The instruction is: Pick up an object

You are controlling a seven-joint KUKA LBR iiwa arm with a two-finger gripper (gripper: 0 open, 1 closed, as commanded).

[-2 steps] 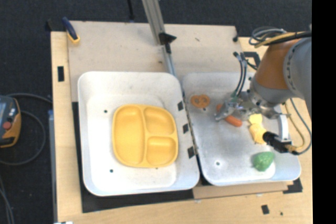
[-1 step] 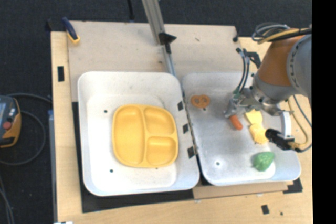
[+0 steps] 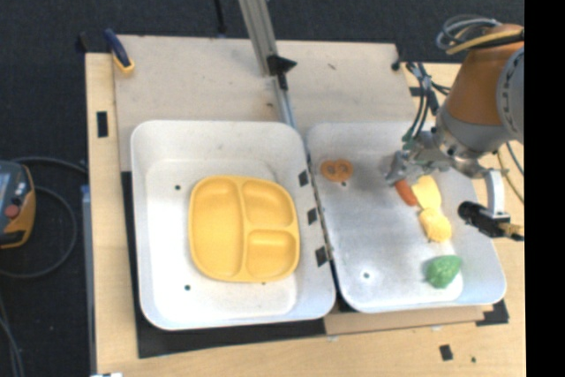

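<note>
The robot's end effector (image 3: 408, 168) hangs low in the right bin (image 3: 371, 252), just above a small orange piece (image 3: 405, 192); whether it is open or closed cannot be told.

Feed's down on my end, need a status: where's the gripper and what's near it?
Gripper low in right bin, grip unclear. Small orange-red piece and yellow pieces just below it. Green item, brown item apart.

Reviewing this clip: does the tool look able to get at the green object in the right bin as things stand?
Probably yes. The green object lies alone near the right bin's front corner, nothing on top. The tool sits farther back, by the yellow pieces.
</note>
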